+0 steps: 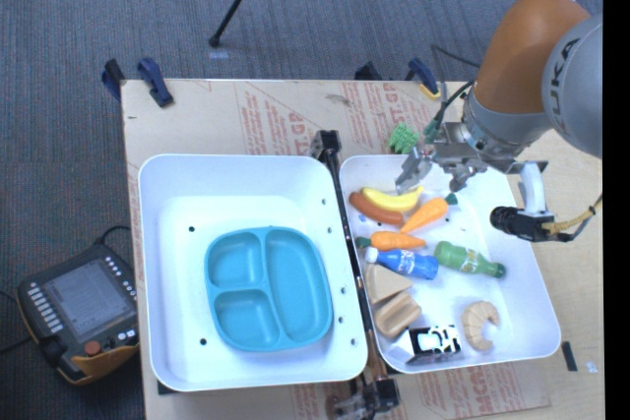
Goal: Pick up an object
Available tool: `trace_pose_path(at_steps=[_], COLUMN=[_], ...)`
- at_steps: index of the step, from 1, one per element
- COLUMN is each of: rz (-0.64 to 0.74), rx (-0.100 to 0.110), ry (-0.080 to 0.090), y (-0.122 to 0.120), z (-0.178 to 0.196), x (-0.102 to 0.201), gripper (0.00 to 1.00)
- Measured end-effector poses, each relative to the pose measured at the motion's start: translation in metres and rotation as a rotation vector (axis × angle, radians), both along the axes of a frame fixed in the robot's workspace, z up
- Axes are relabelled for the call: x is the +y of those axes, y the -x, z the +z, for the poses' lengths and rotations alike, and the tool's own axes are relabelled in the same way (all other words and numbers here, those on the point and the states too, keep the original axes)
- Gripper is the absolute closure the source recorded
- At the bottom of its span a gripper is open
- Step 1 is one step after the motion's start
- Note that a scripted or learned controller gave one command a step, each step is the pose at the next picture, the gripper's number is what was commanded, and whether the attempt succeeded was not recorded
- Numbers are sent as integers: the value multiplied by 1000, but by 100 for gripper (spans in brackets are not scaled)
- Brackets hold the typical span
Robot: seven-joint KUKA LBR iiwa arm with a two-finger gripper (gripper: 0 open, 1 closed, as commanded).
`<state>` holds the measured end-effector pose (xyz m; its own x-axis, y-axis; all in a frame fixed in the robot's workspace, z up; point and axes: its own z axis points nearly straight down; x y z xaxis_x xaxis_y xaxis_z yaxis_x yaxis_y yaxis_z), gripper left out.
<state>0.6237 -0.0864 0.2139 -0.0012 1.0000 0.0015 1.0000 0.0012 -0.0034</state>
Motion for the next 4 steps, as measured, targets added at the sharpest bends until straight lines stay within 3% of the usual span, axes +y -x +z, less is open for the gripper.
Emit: trace_pose_path(at_steps=[1, 2, 3, 4], rz=[-93, -98, -99, 388], rx=[-1, -1, 0, -2], ry=[-1, -4, -4, -1], y=[35, 35, 35, 17], z=[-113, -102, -102, -126], x=[4, 4, 4, 7], gripper=[0, 100, 0, 0])
